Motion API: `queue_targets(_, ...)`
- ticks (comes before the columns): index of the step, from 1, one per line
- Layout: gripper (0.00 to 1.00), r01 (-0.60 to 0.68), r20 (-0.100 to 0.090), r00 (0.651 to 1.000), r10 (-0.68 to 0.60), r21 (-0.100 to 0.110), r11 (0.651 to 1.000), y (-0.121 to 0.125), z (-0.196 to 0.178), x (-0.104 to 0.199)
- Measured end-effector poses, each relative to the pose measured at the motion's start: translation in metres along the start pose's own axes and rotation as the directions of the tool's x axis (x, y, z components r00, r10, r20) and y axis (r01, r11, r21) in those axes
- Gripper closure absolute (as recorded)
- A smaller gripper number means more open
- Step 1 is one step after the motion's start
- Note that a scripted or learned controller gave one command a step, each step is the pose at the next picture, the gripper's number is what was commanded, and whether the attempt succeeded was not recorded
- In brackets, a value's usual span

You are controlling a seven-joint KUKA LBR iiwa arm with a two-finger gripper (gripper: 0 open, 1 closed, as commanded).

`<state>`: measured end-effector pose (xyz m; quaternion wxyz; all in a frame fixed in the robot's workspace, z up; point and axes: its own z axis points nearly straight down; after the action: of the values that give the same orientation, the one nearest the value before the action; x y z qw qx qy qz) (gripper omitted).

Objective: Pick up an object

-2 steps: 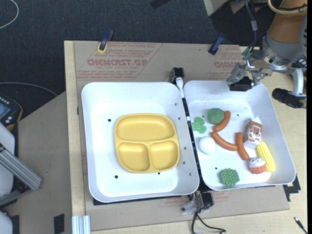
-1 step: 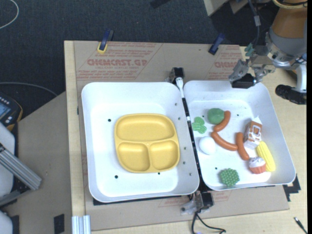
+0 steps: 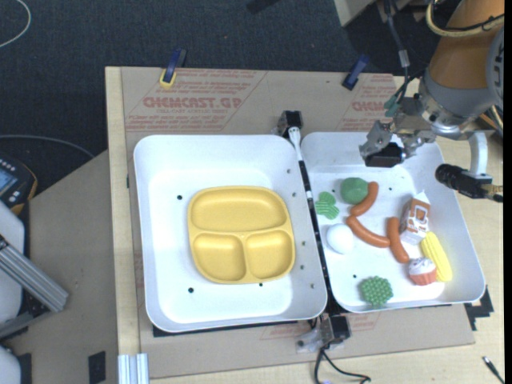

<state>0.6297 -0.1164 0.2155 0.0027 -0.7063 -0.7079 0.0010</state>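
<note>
**A:** Where is the gripper, and what lies nearest it?

**B:** The gripper (image 3: 390,152) hangs over the far edge of the right bin (image 3: 462,232), at about twelve o'clock on that bin. The nearest thing is a round green ball (image 3: 354,189), just beside it toward seven o'clock. A curved orange sausage (image 3: 362,202) touches the ball's lower side, its long axis running from one o'clock down to seven.

**A:** What else is in that bin?

**B:** A second sausage (image 3: 368,233) near the centre, lying from ten toward four o'clock. A white egg (image 3: 340,238) sits at its eight o'clock end. A green leafy piece (image 3: 326,206) lies by the left wall, a broccoli floret (image 3: 376,290) at six o'clock, and a corn cob (image 3: 437,255) at four o'clock, standing nearly upright in the frame.

**A:** Are the fingers open? Do they hold anything?

**B:** A dark block sits at the fingertips, and I cannot tell how far the fingers are spread. Nothing from the bin shows between them, so I judge the pick not yet made.

**A:** And the left bin?

**B:** The left bin (image 3: 160,214) holds a yellow divided tray (image 3: 240,234), well apart from the gripper.
</note>
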Motion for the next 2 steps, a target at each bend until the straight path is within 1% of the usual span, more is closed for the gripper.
queue_targets(1, 1.0, 0.001, 0.0, 1.0, -0.001, 0.0, 1.0, -0.0346, 0.0004, 0.0343)
queue_targets(2, 1.0, -0.003, 0.003, 1.0, 0.003, -0.008, 1.0, -0.0267, -0.0018, 0.0251)
